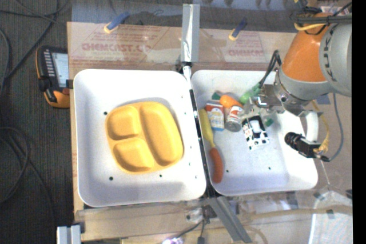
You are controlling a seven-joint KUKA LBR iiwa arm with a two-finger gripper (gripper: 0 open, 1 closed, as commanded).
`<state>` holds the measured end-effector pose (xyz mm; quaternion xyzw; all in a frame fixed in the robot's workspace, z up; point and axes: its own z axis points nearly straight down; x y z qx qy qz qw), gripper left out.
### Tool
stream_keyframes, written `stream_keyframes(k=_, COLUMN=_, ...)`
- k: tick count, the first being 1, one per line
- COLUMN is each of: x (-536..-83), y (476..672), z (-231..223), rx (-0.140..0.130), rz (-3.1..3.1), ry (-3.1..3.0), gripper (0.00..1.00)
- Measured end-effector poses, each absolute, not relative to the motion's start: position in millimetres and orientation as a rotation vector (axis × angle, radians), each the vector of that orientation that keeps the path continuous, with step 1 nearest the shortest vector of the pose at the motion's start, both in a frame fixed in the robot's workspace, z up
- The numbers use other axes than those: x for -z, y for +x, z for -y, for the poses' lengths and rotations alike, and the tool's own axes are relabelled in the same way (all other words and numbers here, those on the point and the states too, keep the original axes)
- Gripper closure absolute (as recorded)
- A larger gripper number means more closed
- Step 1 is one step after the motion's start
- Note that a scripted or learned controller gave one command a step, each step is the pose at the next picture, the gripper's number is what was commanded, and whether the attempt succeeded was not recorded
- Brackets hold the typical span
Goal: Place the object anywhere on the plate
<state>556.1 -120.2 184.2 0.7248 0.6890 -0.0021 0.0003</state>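
End effector [255,133] hangs low in the right white bin [286,177]; its grip state cannot be told. Beside it lies a small metal can [234,119], presumably targeted for the yellow compartmented plastic plate [145,135].

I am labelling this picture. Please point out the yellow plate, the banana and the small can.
yellow plate [171,140]: camera view, on its large right compartment.
banana [206,127]: camera view, on the middle of its length.
small can [234,119]: camera view, on its side wall.
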Motion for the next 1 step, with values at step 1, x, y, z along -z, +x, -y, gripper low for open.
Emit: stream_keyframes(k=1, x=-182.9, y=597.0, z=62.5, rx=0.004, rz=-2.405, ry=2.022, gripper=1.00)
